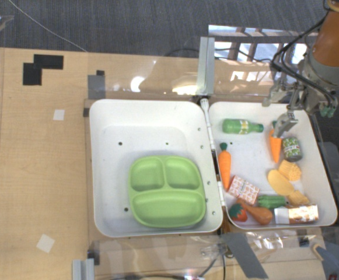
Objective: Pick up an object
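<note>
My gripper [285,123] hangs over the far right part of the right bin [251,150], under the orange-banded wrist. Just below its tip lie a small orange carrot [275,147] and a green can [292,148]. A green bottle [242,126] lies on its side to the gripper's left. A larger carrot [224,165] rests against the bin's left wall. Nothing shows as held.
Near the right bin's front lie a red-and-white box [243,189], yellow chips [286,177], a green vegetable [271,201], a brown drumstick [258,212] and a white bottle [296,214]. The left bin [108,156] holds a green divided plate [167,190].
</note>
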Motion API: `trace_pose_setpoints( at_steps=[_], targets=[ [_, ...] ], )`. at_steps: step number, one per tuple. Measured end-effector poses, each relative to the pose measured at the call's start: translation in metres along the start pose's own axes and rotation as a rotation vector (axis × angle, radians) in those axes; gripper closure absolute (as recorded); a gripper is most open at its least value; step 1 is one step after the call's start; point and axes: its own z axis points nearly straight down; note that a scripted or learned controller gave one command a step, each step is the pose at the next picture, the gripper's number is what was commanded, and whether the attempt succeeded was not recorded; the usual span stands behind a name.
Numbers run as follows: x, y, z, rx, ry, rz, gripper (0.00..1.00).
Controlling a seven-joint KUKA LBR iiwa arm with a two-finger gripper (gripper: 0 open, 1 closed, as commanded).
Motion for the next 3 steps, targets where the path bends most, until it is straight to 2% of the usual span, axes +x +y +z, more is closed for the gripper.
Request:
trace_pose_setpoints(
  at_steps=[1, 2, 3],
  targets=[
    [-0.028, -0.016, 0.134, 0.008, -0.025, -0.302, 0.00],
    [-0.025, -0.045, 0.169, 0.001, -0.003, -0.255, 0.00],
    [0.032, -0.075, 0.169, 0.002, 0.000, -0.265, 0.00]
  ],
)
